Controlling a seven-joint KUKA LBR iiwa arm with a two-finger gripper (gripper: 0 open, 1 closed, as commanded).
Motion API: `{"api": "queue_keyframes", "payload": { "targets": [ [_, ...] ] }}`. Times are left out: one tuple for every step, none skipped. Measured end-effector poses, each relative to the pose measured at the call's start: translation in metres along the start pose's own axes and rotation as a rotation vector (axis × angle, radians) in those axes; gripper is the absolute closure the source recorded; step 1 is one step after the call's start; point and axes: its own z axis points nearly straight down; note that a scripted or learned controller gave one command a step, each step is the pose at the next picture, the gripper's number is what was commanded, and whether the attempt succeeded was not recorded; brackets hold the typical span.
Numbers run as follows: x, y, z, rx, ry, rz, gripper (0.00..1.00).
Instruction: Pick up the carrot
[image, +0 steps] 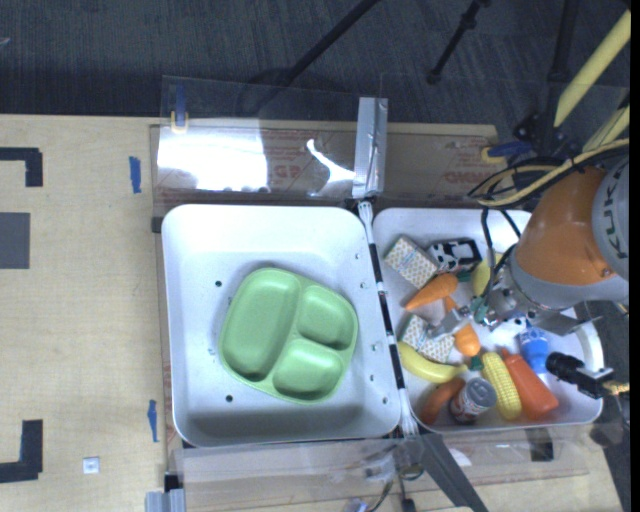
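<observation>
Camera view: grey arm with orange band (565, 240) reaching into the right-hand shallow white bin (590, 415); pickup not yet made.
Item sought: the tapered orange carrot (432, 291) lies on the clutter in that bin, beside a patterned white packet (411, 261) and above a yellow banana (428, 364). The two-finger gripper (470, 318) hangs low, just right of the carrot; whether it is clenched or released cannot be told, and nothing is seen lifted. A green divided plate (288, 333) sits in the left white bin (195, 235). Remaining: grasp and raise.

A pale wooden bench (80, 330) carries two shallow white plastic bins side by side, the left bin (190, 300) and the right bin (590, 350), touching along their shared edge.
</observation>
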Motion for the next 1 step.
{"api": "queue_keyframes", "payload": {
  "targets": [
    [0.0000,0.0005,-0.0094,-0.001,0.000,0.001,1.00]
  ]
}}
